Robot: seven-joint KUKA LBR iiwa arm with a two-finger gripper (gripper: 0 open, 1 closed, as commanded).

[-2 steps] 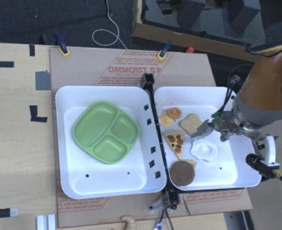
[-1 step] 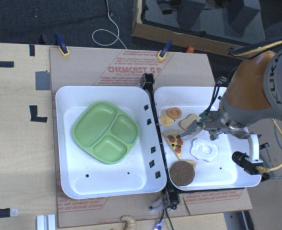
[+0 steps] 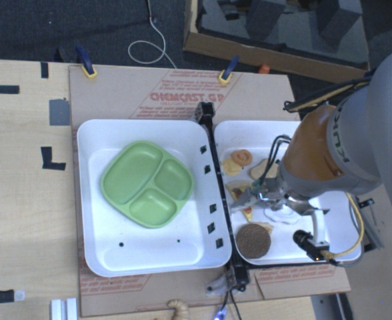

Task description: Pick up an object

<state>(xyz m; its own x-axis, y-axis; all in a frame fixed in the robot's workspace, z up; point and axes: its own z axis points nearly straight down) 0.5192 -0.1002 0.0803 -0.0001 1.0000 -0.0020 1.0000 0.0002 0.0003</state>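
Observation:
The right white bin (image 3: 286,131) holds several small food-like pieces. A ringed tan piece (image 3: 241,157) lies near its left wall, with a pale yellow piece (image 3: 231,168) just below it and a beige piece (image 3: 259,171) to the right. A dark brown round patty (image 3: 253,240) sits near the bin's front edge. Small brown and orange bits (image 3: 240,193) lie between these. The arm's orange band (image 3: 313,152) hangs over the bin's middle. My gripper (image 3: 268,197) is low in the bin, right of the small bits and above the patty.
The left white bin (image 3: 89,179) carries a green divided plate (image 3: 148,183). A black divider strip (image 3: 213,172) runs between the bins. Cables and a black fitting (image 3: 311,242) hang off the wrist over the right bin's front right.

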